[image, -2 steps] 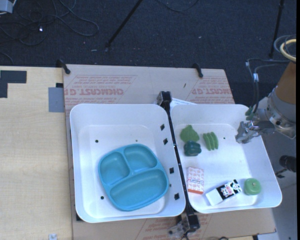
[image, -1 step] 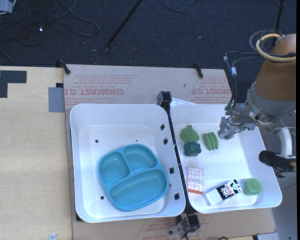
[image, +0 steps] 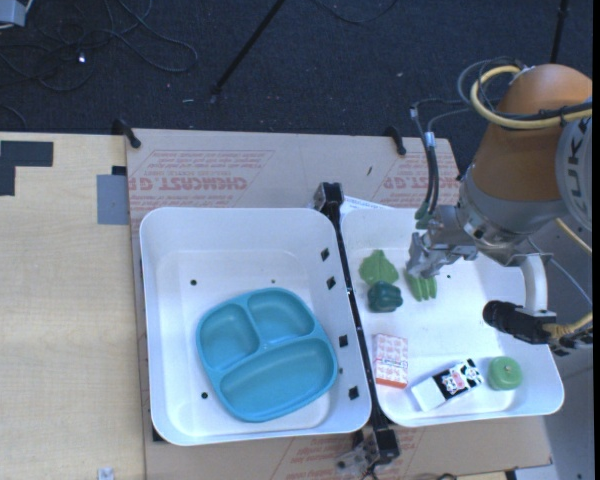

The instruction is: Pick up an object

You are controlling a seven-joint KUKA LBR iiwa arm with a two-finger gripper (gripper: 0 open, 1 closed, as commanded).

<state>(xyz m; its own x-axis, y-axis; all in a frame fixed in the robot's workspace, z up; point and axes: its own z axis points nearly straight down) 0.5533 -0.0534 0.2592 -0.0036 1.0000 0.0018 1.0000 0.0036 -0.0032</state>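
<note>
Where cardboard (image: 230,173) reads mirrored "CHEMCAST GP", bins (image: 170,238) below

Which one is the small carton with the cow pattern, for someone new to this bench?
Look in the right-hand bin, along its near edge. The black-and-white cow-print carton lies on its side between a pink-and-white packet and a round green piece. Nothing else there is black and white.

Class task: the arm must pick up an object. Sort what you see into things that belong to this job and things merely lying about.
Belongs to the job:
claw
green piece under the claw
right bin

Lying about:
blue divided plate
left bin
green leafy toy
dark green toy
small carton
black-and-white box
green round toy
</note>
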